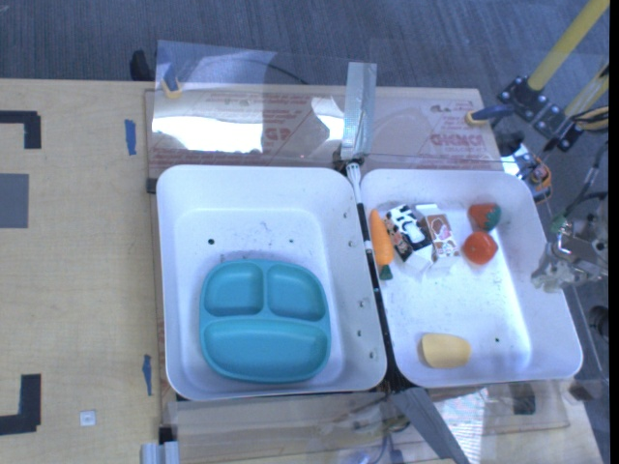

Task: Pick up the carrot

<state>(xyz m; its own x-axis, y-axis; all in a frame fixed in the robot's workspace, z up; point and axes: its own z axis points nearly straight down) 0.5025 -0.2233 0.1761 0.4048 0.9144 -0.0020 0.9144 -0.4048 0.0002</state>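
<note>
Carrot (381, 240) is lying in the right bin (556, 351), hard against that bin's left wall, long axis running roughly front to back along the wall, green stub at the near end. Nothing is gripping or touching it from above, so I'd call the pick not started.

Just beside it to the right: a small black-and-white carton (409, 230) and a small box with a reddish print (442, 237), both close enough to crowd a grasp from that side. Further right, a strawberry (484, 215) and a tomato (480, 247), well apart from the carrot. A yellow piece (444, 350) sits near the front of the same bin, also well clear.

Left bin (184, 288) holds a teal divided plate (263, 319); not relevant to the pick.

Tool: there is metallic hardware at the right edge of the view, outside the right bin's rim, but I can't make out the tool well enough to say whether it's open or closed. Cannot tell.

Status: zero of the task done as far as this shows. Remaining is the whole sequence: move over the carrot, descend, close, lift. My guess is the main risk is the bin wall on one side and the carton on the other, leaving little room across the carrot's width.
</note>
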